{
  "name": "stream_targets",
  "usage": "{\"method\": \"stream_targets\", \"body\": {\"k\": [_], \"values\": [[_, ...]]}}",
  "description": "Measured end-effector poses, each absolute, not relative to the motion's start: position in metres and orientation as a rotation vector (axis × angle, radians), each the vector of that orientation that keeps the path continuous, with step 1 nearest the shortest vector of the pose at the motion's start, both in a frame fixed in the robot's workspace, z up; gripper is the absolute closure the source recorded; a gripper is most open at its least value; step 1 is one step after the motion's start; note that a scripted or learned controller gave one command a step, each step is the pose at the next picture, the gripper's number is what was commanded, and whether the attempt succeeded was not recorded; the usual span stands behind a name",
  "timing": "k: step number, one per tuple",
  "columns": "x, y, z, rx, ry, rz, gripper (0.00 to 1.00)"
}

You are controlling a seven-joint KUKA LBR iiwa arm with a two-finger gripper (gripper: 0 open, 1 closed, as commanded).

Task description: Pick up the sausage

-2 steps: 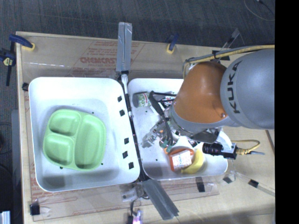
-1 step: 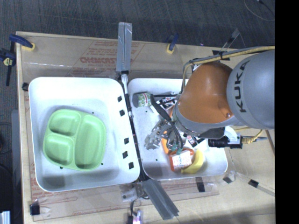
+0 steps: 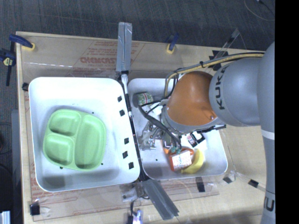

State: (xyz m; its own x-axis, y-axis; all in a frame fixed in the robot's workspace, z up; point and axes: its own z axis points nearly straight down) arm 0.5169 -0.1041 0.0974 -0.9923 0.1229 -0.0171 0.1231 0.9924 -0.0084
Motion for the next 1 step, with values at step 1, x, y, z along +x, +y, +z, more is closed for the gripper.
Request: {"method": "stream_targets", "body": {"k": [1], "values": [[0.4813,-0.0523,0.1926,-0.548,3.088,-0.002,1.00]]}}
